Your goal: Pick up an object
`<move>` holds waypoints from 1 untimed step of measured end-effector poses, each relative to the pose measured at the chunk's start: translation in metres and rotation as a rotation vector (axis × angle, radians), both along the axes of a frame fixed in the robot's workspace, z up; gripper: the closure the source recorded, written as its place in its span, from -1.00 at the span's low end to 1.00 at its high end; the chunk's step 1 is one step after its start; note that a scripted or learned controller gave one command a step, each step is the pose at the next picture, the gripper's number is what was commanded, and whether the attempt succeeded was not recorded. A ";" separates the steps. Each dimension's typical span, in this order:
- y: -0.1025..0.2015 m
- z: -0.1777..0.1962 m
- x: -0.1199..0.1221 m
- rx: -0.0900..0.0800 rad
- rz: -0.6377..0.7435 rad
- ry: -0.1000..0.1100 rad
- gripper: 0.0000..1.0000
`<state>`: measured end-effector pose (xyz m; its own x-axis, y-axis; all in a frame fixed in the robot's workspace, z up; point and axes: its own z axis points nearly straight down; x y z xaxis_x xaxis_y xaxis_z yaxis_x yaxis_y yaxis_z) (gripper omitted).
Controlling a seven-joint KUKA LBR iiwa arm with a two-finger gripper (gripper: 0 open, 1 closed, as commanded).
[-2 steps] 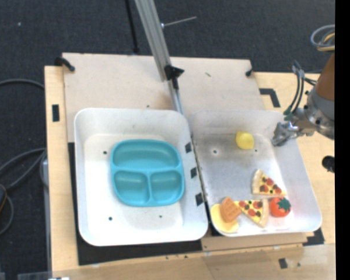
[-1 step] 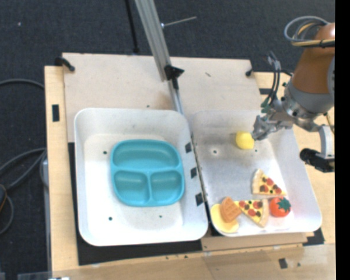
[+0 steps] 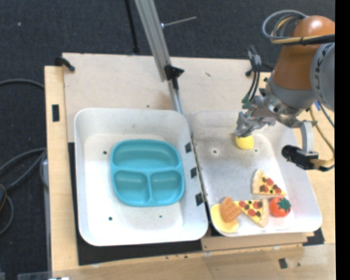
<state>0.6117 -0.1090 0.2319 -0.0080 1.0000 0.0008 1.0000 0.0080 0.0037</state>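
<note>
Nearest me, at the right bin's [image 3: 291, 223] front rim, I see a waffle [image 3: 228, 210], a pizza slice [image 3: 252, 210] and a strawberry [image 3: 280, 206] in a row, with a second pizza slice [image 3: 267, 184] just behind at 12 o'clock. At 9 o'clock the left bin [image 3: 93, 156] holds a teal divided plate [image 3: 147, 172]. Farther back sits a small, round yellow ball [image 3: 244, 142], smooth and plain. The gripper [image 3: 247, 127] touches its top; I cannot tell its finger state
</note>
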 end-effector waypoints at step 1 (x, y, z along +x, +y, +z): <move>0.051 -0.008 0.004 0.000 -0.001 0.004 1.00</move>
